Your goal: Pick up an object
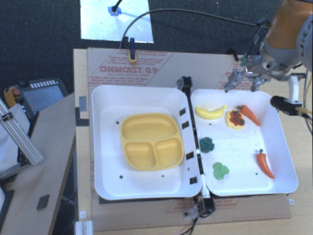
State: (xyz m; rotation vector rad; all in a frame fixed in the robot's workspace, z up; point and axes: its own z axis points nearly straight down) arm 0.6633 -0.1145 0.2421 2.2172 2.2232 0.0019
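The claw [244,81] is hanging spread wide and holding nothing above the right bin's [283,146] far rim. Below it in that bin are lying a banana [210,112], pizza [235,120] and carrot [249,114].

A robotics lab: 2 white bins [146,94] clamped on a plywood bench [161,62], dark carpet [44,28], loose cables [195,13], and a control pendant [41,94] beside it.

Even overhead light, white bins [146,94] nearly blown out, image slightly soft, faint shadows.
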